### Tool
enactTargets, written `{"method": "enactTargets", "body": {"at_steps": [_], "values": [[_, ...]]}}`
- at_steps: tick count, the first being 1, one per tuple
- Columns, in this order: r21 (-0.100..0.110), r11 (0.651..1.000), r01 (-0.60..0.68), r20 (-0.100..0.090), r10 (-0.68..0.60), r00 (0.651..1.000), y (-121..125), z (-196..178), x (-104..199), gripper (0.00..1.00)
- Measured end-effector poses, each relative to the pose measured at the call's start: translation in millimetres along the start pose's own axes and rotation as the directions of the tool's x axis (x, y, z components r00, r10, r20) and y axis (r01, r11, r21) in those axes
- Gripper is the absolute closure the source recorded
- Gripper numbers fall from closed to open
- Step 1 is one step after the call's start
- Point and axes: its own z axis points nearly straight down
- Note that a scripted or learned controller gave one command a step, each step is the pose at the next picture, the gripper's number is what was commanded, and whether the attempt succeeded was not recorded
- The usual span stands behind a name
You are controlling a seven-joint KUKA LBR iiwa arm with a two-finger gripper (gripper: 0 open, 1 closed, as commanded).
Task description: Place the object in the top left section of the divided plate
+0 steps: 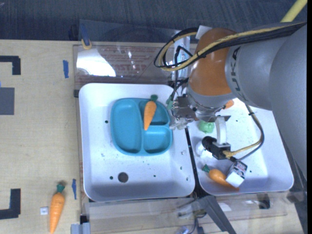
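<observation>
Pale wooden bench [34, 130] with two white bins side by side, three toy carrots and one blue divided plate [127, 123].

The plate sits in the left bin [97, 169] and has three sections: one large at the view's left and two small at its right. One carrot [148, 113] lies in the upper small section, green top up against the rim and tip down on the ridge between the two small ones. A second carrot [218, 176] lies in the right bin [273, 174] beside one small white block [235, 179], with one green piece [206, 126] further up. The third carrot [57, 207] lies on the bench, outside the bins at lower left. The gripper [176, 118] hangs just beside the plate's right edge, near the first carrot; I cannot tell whether it is apart or together.
</observation>
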Motion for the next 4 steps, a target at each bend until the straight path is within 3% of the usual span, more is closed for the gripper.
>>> {"method": "enactTargets", "body": {"at_steps": [1, 2, 3, 4], "values": [[-0.007, 0.996, -0.089, -0.002, 0.089, 0.996, 59, -3, 0, 1.00], [-0.007, 1.000, 0.004, -0.001, -0.004, 1.000, 41, -28, -76, 1.00], [-0.010, 0.990, -0.141, -0.003, 0.141, 0.990, 44, -71, -75, 1.00], [-0.013, 0.967, -0.256, -0.005, 0.256, 0.967, 48, -172, -101, 1.00]]}}
